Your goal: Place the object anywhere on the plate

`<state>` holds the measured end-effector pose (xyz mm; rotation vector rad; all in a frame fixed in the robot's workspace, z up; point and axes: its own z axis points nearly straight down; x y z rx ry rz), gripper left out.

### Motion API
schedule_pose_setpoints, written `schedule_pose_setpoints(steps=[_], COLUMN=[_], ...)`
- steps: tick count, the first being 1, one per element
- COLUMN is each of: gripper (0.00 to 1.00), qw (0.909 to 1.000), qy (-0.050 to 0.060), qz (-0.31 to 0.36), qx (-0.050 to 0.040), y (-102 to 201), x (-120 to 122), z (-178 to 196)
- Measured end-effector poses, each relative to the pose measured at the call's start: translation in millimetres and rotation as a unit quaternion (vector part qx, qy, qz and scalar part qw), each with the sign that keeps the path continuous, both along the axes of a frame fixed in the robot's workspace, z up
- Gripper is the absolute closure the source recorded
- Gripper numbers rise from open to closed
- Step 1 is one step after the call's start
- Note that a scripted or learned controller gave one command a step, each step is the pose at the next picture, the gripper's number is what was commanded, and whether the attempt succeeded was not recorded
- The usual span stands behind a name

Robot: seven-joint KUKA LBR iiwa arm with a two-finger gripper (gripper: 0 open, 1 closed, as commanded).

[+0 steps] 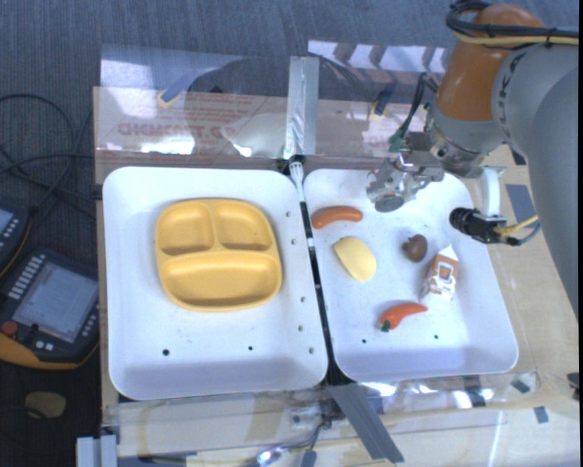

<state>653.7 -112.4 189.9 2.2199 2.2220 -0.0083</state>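
The gripper [396, 189] hangs over the right bin; I cannot tell its state. The sausage [337, 216], lying sideways, is just left of it.

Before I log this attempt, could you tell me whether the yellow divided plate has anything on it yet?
Nothing on it yet: all three compartments of the yellow divided plate show bare. The hot dog lies in the right bin.

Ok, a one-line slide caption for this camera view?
Gripper over the right bin, near the sausage; yellow plate waits in the left bin.
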Motion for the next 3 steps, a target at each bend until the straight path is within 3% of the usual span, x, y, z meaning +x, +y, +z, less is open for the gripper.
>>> schedule_pose_setpoints(steps=[1,2,3], gripper=[1.0,1.0,1.0], qw=[1.0,1.0,1.0], qy=[0.0,-0.005,0.001], qz=[0.001,0.0,0.001], qx=[0.0016,0.0007,0.0011], y=[79,136,190], x=[14,14,-23], z=[-8,-3,4])
